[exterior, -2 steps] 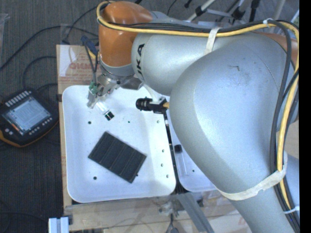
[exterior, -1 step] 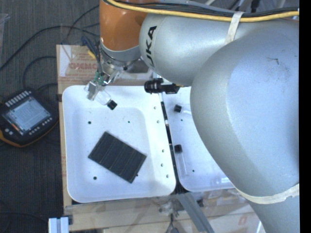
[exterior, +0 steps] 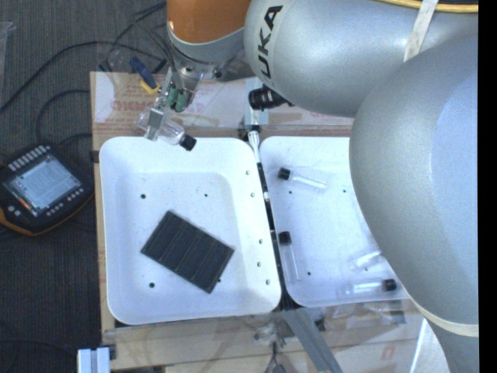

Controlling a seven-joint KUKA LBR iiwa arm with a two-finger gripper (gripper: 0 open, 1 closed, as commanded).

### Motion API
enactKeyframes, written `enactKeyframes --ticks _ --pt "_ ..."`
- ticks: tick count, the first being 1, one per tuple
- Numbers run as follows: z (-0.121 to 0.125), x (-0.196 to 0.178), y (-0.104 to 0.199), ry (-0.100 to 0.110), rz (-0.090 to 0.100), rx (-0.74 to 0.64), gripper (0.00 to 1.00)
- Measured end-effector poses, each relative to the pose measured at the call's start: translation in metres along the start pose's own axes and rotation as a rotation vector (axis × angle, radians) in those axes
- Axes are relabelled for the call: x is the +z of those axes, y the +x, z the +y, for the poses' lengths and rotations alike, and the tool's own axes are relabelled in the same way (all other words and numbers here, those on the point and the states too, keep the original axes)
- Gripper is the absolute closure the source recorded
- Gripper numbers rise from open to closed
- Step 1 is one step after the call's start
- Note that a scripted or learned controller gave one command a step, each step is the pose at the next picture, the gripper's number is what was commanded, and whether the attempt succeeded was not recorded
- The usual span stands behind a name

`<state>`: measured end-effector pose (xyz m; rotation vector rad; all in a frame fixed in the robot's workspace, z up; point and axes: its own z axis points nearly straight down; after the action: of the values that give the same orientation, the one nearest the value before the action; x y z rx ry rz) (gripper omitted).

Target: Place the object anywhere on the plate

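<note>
Start at the left bin (exterior: 116, 231). The dark flat plate (exterior: 187, 252) lies in its middle. Above it, at the bin's top edge, the tool (exterior: 165, 123) has a small clear tube with a black cap (exterior: 172, 133) pinched at its tip. Move it down over the plate, go low, then let go gently.

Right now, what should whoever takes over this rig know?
Gripper: over the far rim of the left bin, shut on a clear vial with a black cap.
Plate: dark, ridged, flat in the left bin, bare.
Right bin: several more clear vials.
Done: vial picked up.
Left: carry it towards the plate, lower, release.
</note>
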<state>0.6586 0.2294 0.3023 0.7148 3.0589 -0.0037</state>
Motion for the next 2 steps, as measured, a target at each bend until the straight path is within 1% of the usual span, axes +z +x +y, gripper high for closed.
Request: enactKeyframes --ticks 1,2 --pt "0.002 0.011 0.003 -0.002 0.003 -0.439 1.0" --pt "-0.003 -0.13 0.014 -0.007 -0.002 -1.07 1.0"
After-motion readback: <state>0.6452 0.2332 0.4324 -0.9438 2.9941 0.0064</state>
